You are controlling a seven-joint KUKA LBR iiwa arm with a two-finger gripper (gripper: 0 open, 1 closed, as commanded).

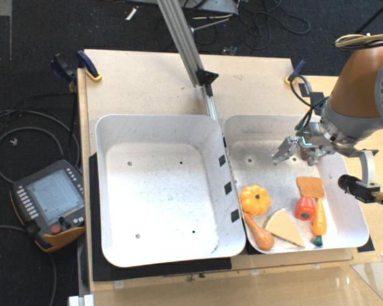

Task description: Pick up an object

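Hovering jaws (299,150), spread and unladen, over bare floor of right bin (255,164).

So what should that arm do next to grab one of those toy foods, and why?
Probably move the tool toward the near end of the right bin and lower it over the toast slice. It hangs above bare bin floor, and all the food lies nearer the front.

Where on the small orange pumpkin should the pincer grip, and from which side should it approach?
Probably across the pumpkin's round middle, coming straight down from above. It sits upright, stem up, with the bin wall close on its left and a sweet potato just below, so side approaches look cramped.
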